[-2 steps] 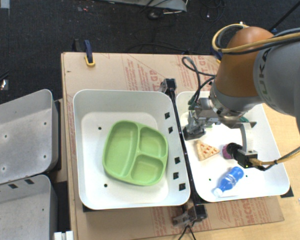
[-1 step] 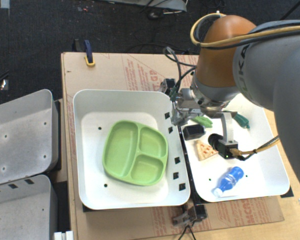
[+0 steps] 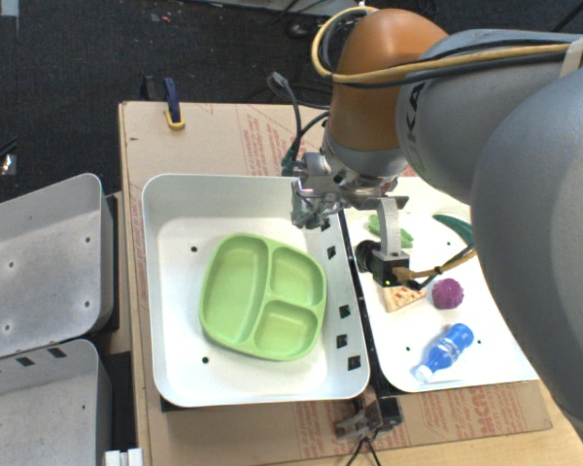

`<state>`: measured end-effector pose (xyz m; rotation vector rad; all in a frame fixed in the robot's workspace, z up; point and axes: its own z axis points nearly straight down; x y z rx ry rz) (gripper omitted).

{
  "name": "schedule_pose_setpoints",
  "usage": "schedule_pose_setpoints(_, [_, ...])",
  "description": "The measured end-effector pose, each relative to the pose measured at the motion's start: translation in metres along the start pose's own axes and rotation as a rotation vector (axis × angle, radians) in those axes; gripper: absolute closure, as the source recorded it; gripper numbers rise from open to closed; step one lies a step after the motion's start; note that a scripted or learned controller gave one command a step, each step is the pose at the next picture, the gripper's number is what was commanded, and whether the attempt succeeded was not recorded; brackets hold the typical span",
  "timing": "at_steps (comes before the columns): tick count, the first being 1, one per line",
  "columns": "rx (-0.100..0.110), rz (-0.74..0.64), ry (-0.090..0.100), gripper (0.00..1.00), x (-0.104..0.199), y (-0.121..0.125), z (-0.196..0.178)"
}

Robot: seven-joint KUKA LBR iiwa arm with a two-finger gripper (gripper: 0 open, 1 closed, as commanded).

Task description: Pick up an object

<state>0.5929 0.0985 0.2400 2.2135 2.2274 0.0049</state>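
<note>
Gripper (image 3: 314,212) hangs just off the far right corner of the green plate (image 3: 264,299), above the left bin (image 3: 175,187). How wide it stands: cannot tell from this angle. Nothing is seen in its hold.

Plate lies flat, compartments up, alone in its bin. Other candidates all sit to the right of the plate, in the right bin (image 3: 408,343): tan wedge (image 3: 403,299) nearest it, purple ball (image 3: 448,293) just beyond the wedge, blue bottle (image 3: 445,349) further right and towards the near side.

Judgement: the plate is the closest target.
- It is flat and wide, so only its raised rim offers a pinch.
- Descend straddling the rim at the far right corner.
- The bin wall stands near the plate's right edge, so clearance looks tight. Risk of striking the wall or sliding the plate.
- The ball or wedge would likely be easier grasps.
</note>
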Motion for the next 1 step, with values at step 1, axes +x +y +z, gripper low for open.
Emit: schedule_pose_setpoints(1, [0.004, 0.005, -0.002, 1.0, -0.0041, -0.0036, 0.0048])
